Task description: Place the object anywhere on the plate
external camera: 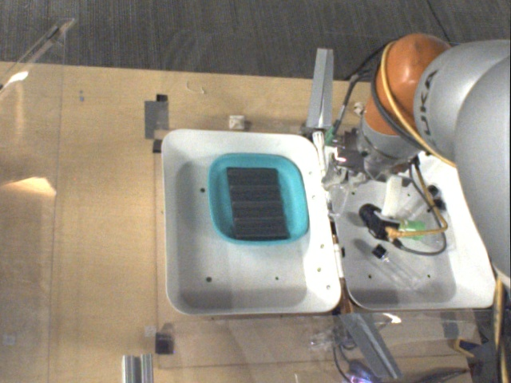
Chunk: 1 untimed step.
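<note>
Camera view looks down on the left bin (184, 286); inside it lies a teal plate (297, 194) with a dark ribbed object (257, 204) resting on its middle; beside that bin, in the right bin (471, 282), the gripper (345, 170) hangs near the shared wall; whether it grasps anything cannot be told.

A pale wooden bench (80, 238) carries two shallow white bins side by side — the left bin (188, 286), the right bin (471, 282) — their rims touching.
</note>
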Each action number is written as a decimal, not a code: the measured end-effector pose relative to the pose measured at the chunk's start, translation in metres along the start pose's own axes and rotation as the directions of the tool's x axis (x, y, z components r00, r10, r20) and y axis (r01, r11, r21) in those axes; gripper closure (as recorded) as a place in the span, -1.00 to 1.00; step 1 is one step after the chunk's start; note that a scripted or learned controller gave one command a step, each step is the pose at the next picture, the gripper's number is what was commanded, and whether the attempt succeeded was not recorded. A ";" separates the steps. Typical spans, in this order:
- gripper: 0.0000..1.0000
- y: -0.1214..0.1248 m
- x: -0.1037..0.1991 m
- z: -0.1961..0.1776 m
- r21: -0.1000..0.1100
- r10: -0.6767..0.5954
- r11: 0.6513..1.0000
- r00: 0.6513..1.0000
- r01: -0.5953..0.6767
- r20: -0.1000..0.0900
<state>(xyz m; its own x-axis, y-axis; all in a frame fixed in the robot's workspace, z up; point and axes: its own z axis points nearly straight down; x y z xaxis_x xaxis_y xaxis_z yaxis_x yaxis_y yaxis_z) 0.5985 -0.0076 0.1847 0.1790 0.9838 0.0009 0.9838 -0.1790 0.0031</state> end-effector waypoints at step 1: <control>-1.00 0.000 0.000 0.000 0.000 0.001 1.000 1.000 -0.001 0.000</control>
<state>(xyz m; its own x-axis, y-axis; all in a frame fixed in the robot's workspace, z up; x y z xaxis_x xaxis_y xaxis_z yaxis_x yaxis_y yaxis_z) 0.5985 -0.0077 0.1848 0.1796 0.9837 0.0009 0.9837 -0.1796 0.0034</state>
